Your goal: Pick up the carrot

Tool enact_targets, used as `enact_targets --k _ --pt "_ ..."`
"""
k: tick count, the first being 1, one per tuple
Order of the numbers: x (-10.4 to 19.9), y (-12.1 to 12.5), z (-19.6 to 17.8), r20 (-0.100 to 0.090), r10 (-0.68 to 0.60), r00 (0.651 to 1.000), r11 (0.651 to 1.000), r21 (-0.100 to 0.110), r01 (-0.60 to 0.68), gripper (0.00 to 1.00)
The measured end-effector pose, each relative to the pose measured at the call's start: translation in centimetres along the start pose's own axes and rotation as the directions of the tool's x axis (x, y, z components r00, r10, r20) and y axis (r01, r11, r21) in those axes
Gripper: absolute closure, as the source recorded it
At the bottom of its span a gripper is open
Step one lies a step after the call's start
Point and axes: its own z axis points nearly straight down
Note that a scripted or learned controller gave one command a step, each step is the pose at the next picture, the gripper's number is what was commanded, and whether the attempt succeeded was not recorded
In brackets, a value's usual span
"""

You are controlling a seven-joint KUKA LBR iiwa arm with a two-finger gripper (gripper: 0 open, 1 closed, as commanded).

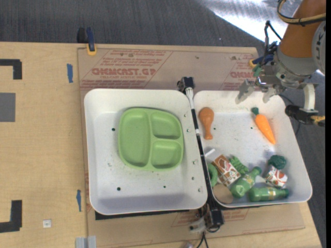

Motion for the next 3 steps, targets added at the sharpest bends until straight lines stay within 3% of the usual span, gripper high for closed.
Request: enact_targets --k 1,2,3 --pt "-3.3 -2.8 9.9 0.001 -0.143 0.990 0.990 -0.003 0.143 0.00" --pt "-6.0 -5.8 10.5 -0.002 -0.087 0.996 0.996 -0.003 0.087 0.00" --pt "-3.8 -10.4 10.4 0.010 -0.383 0.924 0.923 -0.013 0.383 0.00"
